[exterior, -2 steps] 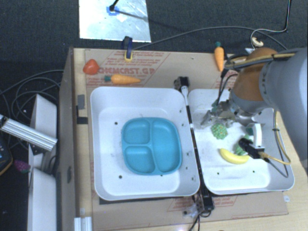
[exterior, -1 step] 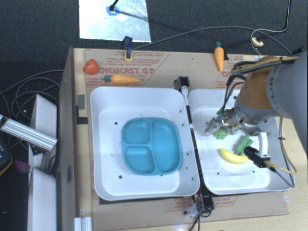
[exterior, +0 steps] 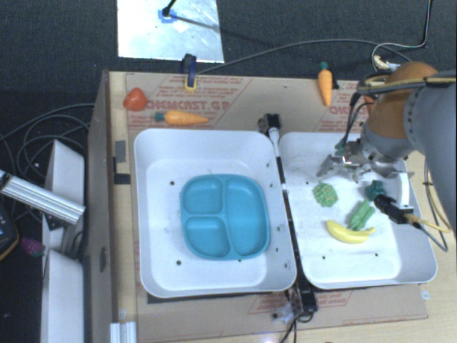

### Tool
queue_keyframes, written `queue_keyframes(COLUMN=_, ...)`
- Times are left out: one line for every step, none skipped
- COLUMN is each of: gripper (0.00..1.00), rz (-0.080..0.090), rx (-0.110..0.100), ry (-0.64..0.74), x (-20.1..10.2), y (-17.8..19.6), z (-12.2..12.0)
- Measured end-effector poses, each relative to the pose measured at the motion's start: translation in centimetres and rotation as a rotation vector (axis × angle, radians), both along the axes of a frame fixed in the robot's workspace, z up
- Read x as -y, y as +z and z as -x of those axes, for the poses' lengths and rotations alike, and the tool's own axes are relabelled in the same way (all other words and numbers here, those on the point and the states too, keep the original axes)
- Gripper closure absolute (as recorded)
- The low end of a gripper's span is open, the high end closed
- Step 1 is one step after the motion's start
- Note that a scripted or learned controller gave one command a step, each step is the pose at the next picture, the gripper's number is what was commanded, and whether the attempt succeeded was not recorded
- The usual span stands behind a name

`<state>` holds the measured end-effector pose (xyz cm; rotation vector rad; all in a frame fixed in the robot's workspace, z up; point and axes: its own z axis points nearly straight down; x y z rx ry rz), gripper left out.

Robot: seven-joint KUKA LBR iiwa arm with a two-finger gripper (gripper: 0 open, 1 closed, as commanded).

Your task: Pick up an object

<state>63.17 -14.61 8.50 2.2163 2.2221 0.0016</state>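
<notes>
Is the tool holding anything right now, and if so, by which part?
Nothing held: the tool hangs open above the right bin floor, apart from the green item and banana.

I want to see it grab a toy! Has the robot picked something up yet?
Not yet. The gripper is down in the right bin, above the green bumpy toy. The banana and that toy lie on the bin floor. Grabbing and lifting are left.
</notes>
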Motion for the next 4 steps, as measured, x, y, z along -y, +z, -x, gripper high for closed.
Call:
queue_keyframes(gripper=0.00, rz=0.001, rx=0.003, ry=0.000, x=4.3, y=4.5, z=-3.8)
queue_keyframes(gripper=0.00, rz=0.000, rx=0.002, ry=0.000, x=2.5, y=8.4, z=-0.1)
queue_keyframes(gripper=0.00, rz=-0.002, rx=0.000, ry=0.002, x=-4.0, y=9.9, z=1.7)
queue_keyframes(gripper=0.00, rz=-0.001, rx=-0.002, ry=-0.002, x=-2.6, y=-0.1, z=1.4)
